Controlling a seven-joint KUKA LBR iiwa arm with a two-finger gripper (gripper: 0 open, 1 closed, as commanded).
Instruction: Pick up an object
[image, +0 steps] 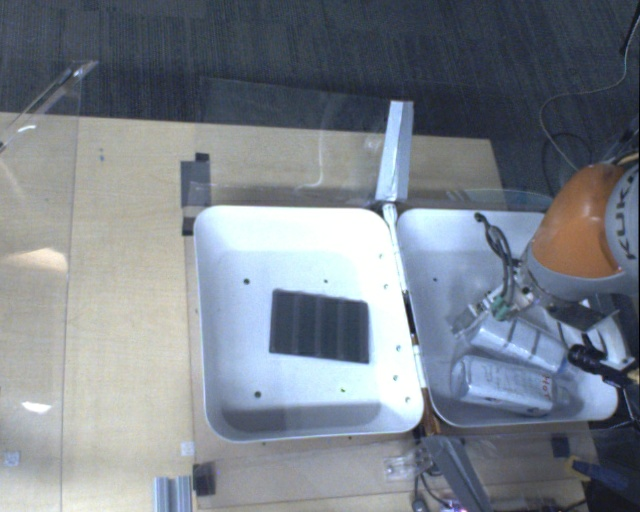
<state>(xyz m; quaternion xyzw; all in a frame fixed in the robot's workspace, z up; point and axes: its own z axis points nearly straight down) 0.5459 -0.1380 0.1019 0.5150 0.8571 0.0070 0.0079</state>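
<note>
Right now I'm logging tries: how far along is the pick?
Done: the arm has reached down into the right bin. In hand: its claw sits low over a silvery packaged object; a grasp can't be confirmed. Left: lifting something. The dark ribbed pad lies untouched in the left bin.

- A dark ribbed rectangular pad (320, 326) lies flat mid-floor in the left bin.
- A silvery packet (505, 385) lies on its side in the right bin's near corner.

A pale wooden bench (120, 300) carries 2 shallow white bins side by side, touching along their inner rims. The left bin (215, 300) and the right bin (430, 260) sit toward its right half.
</note>
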